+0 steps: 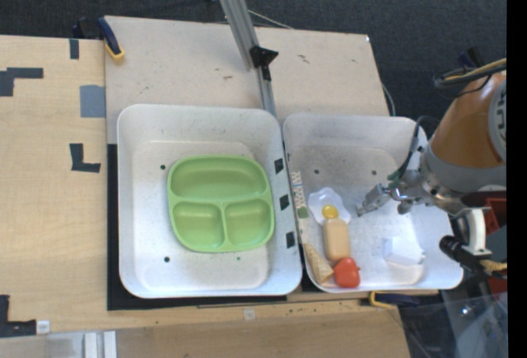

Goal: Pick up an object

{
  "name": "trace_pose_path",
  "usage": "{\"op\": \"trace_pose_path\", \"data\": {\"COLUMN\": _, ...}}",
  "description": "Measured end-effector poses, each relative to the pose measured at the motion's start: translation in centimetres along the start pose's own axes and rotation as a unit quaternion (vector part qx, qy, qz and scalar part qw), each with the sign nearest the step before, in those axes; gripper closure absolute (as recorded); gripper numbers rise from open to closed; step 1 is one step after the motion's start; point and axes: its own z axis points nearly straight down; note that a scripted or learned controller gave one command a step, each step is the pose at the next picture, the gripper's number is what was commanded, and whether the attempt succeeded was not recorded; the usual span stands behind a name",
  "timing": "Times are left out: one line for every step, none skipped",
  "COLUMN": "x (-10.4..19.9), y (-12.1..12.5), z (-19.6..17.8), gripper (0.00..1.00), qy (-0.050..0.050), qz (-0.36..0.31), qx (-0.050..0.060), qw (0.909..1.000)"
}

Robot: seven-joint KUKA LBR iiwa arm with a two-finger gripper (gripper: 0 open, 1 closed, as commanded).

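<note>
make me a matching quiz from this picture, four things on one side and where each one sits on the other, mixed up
Things:
1. green divided plate
2. red tomato
3. hand
4. clear cup

Places:
A. front edge of the right bin, beside the bread roll
B. middle of the left bin
C. right bin, near its front right corner
D. above the middle of the right bin, right of the fried egg

Pairs: 1-B, 2-A, 3-D, 4-C
</note>
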Motion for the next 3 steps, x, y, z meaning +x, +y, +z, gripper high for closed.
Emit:
{"op": "trace_pose_path", "data": {"x": 0.0, "y": 0.1, "z": -1.4, "gripper": 1.00, "qy": 0.000, "qz": 0.000, "qx": -0.003, "qw": 1.0000}}
{"op": "trace_pose_path", "data": {"x": 0.0, "y": 0.8, "z": -5.8, "gripper": 1.00, "qy": -0.001, "qz": 0.000, "qx": -0.005, "qw": 1.0000}}
{"op": "trace_pose_path", "data": {"x": -0.1, "y": 1.8, "z": -10.9, "gripper": 1.00, "qy": -0.002, "qz": 0.000, "qx": -0.006, "qw": 1.0000}}
